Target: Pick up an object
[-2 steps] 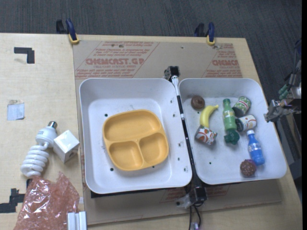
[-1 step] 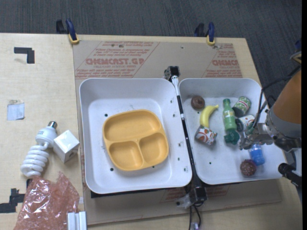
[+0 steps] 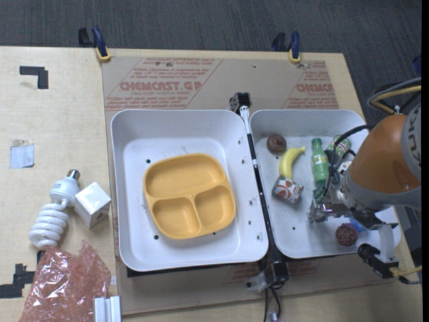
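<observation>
Off the bins, on your bench's left: spiral light bulb (image 3: pixel 52 213) lying flat, white cube (image 3: pixel 92 204) touching its base end. Crinkled pink plastic bag (image 3: pixel 64 284) near the front edge, below the bulb. Blue clamps (image 3: pixel 100 43) w/ yellow tips pin the brown printed board (image 3: pixel 167 79) at the far edge.

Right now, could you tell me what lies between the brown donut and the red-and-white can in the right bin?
In the camera view, the banana lies between the brown donut and the red-and-white can, curving down toward the can.
</observation>
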